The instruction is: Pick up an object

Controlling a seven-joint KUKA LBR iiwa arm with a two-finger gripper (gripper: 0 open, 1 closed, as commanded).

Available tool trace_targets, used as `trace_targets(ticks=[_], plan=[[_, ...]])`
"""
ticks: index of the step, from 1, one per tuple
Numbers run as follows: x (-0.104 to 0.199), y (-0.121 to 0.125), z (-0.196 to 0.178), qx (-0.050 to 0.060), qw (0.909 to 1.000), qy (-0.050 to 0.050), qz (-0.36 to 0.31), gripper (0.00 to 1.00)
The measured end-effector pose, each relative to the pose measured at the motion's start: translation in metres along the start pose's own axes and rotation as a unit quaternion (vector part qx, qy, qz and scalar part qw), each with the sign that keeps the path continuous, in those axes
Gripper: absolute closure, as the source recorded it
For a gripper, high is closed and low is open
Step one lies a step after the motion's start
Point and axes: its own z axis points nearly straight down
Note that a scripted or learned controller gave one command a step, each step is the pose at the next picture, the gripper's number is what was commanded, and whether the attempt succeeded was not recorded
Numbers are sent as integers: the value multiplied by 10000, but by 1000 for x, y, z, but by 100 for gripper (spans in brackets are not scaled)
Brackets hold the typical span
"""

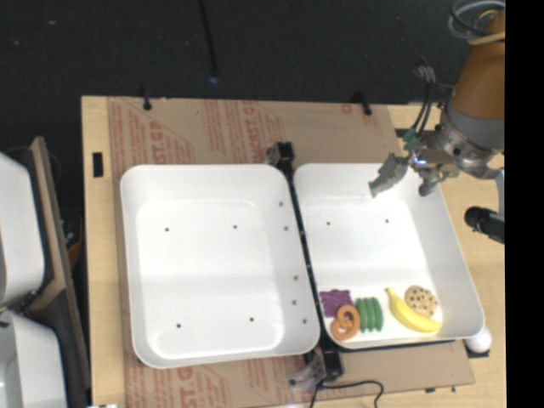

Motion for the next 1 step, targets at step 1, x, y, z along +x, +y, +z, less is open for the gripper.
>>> trace_targets(ticks=[1], plan=[[94, -17, -128, -62, 10000, 10, -43, 0]])
